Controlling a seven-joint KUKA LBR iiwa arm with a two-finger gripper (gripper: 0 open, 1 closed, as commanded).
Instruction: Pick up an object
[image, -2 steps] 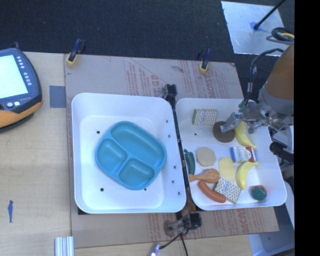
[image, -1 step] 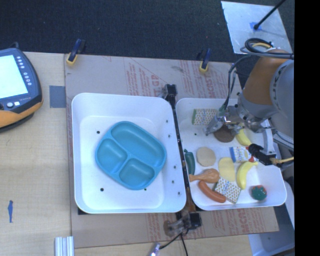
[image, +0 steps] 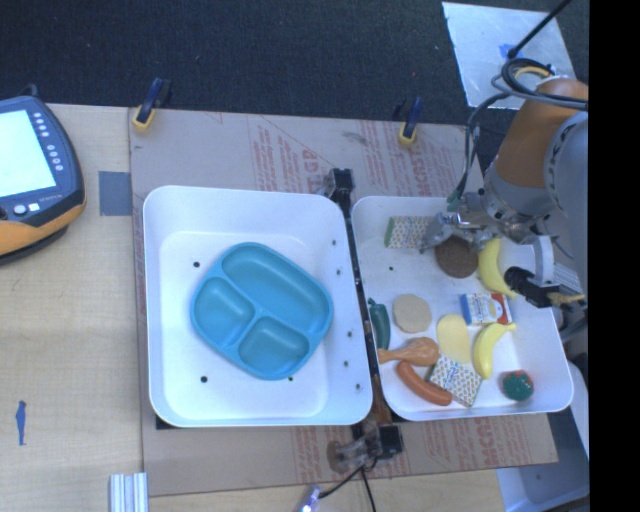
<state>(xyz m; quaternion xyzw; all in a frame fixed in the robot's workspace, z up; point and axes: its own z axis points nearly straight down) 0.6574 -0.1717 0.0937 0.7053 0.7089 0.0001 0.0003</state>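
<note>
Hovering over your right white bin (image: 560, 395), the grey two-finger gripper (image: 455, 228) sits just above a round brown disc (image: 457, 259). Finger state: you cannot tell. Beside the disc lies a yellow plastic banana (image: 490, 268).

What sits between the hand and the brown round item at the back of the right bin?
Nothing visible does. The hand hangs right over the brown round item, at its upper edge. A banana lies close on its right, beside it.
</note>
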